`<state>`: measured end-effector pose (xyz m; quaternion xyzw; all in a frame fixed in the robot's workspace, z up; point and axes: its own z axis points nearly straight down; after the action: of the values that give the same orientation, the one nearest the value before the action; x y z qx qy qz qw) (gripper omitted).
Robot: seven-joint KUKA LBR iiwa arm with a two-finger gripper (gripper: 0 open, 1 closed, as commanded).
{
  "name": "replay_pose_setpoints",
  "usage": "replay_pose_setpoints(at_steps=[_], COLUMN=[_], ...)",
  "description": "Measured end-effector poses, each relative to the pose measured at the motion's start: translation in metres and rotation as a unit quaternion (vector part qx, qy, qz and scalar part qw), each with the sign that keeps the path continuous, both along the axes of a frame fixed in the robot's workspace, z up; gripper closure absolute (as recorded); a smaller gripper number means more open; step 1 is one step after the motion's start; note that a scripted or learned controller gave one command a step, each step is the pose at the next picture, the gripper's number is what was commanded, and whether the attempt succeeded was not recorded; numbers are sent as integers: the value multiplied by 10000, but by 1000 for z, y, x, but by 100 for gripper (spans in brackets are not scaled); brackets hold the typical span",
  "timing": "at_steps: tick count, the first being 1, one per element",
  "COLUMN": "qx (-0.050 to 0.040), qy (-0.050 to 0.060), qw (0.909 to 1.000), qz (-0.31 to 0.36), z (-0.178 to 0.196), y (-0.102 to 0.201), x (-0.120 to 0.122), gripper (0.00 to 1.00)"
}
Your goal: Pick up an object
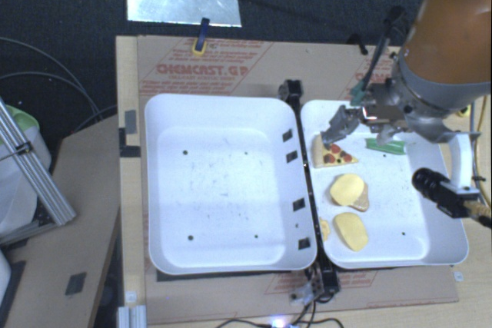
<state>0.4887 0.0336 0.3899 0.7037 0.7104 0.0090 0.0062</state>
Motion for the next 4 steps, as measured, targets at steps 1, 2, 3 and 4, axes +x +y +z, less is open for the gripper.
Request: replay_pose_setpoints(at_steps=[1,2,3,4], qx=[-20,-3,-8,4], qy=[157,16,109,57], qw=[9999,10000,9999,10000], qz=[-31,-12,4,-10], z=[-125,5,-25,48], y=[28,45,104,140], x=[-3,32,-3,10], gripper=[0,0,0,0])
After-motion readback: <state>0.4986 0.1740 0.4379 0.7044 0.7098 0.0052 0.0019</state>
